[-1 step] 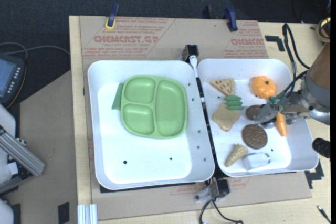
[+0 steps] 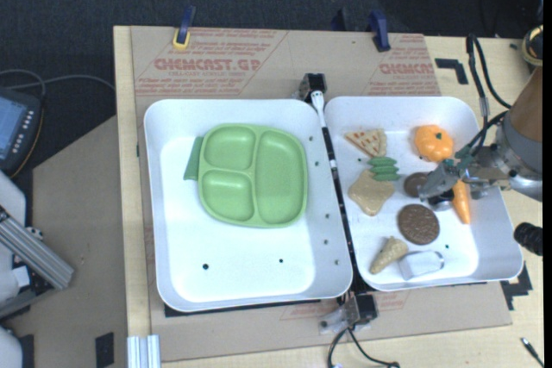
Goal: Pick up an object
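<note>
Right bin crowded, left bin half open

A green divided plate (image 2: 254,175) fills the upper left bin (image 2: 164,211); its lower floor lies bare. In the right bin (image 2: 483,258), toy foods sit close together around the gripper (image 2: 442,185), leaving narrow gaps and a bare top strip

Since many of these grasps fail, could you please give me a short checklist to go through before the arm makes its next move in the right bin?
1. Gripper is over the right bin, among the toy food: ok.
2. Something is seen held in the jaws: cannot tell; the wrist hides them from above.
3. A target stands apart from its neighbours: not ok; the orange carrot, a small dark piece and the brown round cookie crowd the gripper.
4. Orange pumpkin lies free behind the gripper: ok.
5. Green divided plate in the left bin is away from the arm: ok.
</note>
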Robot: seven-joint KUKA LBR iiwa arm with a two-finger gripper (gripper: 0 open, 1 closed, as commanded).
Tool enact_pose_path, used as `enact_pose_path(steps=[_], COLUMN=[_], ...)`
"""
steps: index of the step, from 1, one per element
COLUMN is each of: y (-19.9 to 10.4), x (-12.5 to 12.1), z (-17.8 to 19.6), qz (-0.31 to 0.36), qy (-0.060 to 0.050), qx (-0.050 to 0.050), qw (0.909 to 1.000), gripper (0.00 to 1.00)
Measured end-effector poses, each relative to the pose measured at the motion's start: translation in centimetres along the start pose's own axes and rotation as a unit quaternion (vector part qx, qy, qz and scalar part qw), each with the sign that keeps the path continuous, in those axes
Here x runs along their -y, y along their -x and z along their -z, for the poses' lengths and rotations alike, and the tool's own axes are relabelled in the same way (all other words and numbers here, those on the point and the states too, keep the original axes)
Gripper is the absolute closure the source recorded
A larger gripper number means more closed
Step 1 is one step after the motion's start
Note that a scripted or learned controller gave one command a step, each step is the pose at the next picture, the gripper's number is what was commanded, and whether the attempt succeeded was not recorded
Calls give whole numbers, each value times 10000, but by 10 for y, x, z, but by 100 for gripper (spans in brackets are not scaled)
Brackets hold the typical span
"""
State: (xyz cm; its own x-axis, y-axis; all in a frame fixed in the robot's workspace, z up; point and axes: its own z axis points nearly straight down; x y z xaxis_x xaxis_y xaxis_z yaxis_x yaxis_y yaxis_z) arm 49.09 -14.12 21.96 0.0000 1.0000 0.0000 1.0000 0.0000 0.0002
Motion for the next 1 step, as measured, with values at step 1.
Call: enact_pose_path(steps=[1], y=[-5], x=[4], z=[-62], qz=[-1], qy=[-34], qx=[-14], qw=[10000], gripper=[0])
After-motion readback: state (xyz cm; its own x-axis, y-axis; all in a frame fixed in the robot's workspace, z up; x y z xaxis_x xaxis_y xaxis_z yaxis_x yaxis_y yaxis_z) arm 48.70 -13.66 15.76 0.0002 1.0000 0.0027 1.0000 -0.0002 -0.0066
